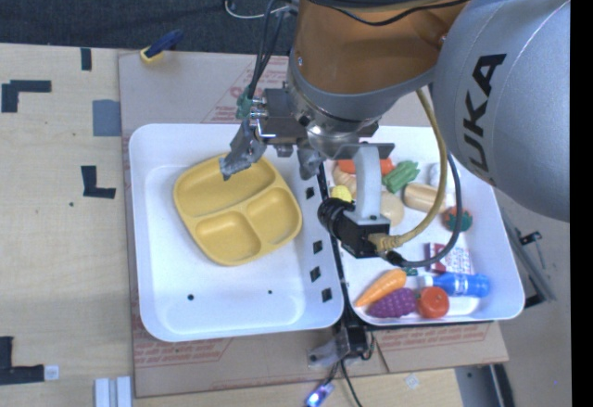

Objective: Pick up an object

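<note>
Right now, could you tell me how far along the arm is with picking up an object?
Done: the arm has reached into the left bin, and the hand sits at the back rim of the yellow divided plate. In hand: nothing visibly; the plate lies flat on the bin floor, and I cannot tell whether it is gripped. Left: securing a grasp and lifting. The toy food, such as the carrot, lies in the right bin.

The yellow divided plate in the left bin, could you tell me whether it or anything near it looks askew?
Yes: the yellow divided plate lies skewed to the left bin's walls, with the hand at its upper rim. The toy food is heaped untidily in the right bin.
</note>
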`<state>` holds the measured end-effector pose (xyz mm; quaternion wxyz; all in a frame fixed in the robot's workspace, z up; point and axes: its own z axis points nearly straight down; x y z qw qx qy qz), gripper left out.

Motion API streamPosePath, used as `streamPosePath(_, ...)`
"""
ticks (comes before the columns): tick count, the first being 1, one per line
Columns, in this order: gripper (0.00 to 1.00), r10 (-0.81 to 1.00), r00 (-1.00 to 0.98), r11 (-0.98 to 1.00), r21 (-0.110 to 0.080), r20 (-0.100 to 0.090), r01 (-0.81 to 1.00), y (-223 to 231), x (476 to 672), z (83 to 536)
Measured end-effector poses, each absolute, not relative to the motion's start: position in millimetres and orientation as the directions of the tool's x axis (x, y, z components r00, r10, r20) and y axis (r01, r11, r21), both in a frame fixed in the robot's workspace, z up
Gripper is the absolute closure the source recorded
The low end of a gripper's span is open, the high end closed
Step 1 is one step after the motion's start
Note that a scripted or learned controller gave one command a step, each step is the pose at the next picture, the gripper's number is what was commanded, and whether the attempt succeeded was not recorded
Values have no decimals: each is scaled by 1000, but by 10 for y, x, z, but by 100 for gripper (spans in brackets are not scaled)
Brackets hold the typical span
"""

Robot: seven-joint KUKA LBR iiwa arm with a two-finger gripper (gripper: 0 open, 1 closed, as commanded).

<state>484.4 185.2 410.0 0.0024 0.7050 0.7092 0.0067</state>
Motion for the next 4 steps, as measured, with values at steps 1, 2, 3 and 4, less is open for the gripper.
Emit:
streamPosePath(1,0,1000,-6,6,14,8,1000,2188,4836,5430)
streamPosePath(2,100,1000,-5,5,-1,-1,1000,2182,4835,5446)
streamPosePath(3,100,1000,6,-6,-18,-8,1000,1378,4844,3145)
streamPosePath(4,100,1000,2,-2,-3,-1,1000,1056,4832,3275)
